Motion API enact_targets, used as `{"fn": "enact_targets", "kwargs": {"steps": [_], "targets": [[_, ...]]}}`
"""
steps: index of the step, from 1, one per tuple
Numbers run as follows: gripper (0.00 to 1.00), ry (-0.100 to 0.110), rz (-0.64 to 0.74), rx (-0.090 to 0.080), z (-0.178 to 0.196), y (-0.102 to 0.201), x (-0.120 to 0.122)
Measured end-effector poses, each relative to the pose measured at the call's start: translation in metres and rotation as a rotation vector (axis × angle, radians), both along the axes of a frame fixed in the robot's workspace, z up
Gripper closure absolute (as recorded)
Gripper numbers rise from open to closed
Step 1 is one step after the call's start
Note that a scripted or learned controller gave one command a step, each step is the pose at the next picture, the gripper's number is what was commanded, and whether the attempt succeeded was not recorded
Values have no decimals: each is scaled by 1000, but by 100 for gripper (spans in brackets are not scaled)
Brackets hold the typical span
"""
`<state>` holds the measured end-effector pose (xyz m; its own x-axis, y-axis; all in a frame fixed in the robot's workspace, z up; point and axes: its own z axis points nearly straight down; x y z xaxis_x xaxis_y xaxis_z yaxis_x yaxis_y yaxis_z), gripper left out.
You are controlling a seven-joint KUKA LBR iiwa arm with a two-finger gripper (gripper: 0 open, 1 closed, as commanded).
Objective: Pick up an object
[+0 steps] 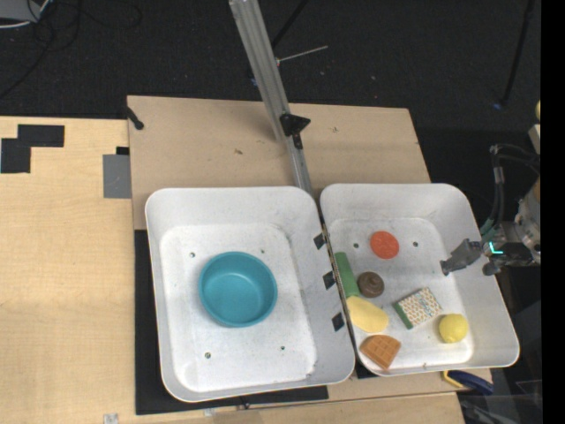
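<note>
While nothing is lifted yet, the smooth teal bowl (237,289) is sitting round in the left bin (177,210). Moving right: a green stick (344,274), brown disc (370,283), orange ball (384,245), waffle-textured biscuit (380,352), patterned block (418,307) and yellow lemon (453,328) are lying in the right bin (397,197). The gripper (468,259) is hovering at its right rim, holding nothing; how wide it is set, I can't tell.

The arm's visible end section is pale grey to off-white, with black cables looping along its upper side. The gripper (465,256) is a dark grey to black assembly of angular parts, with a small cyan-green light glowing on its body. Fine details such as screws and markings are too small to resolve.
</note>
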<state>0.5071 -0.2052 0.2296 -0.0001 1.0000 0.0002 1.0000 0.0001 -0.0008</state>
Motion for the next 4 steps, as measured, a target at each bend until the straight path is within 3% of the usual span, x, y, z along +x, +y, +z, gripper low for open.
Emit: {"fn": "enact_targets", "kwargs": {"steps": [1, 4], "targets": [[0, 0, 0, 0, 0, 0, 0], [0, -4, 2, 1, -137, 11, 7]]}}
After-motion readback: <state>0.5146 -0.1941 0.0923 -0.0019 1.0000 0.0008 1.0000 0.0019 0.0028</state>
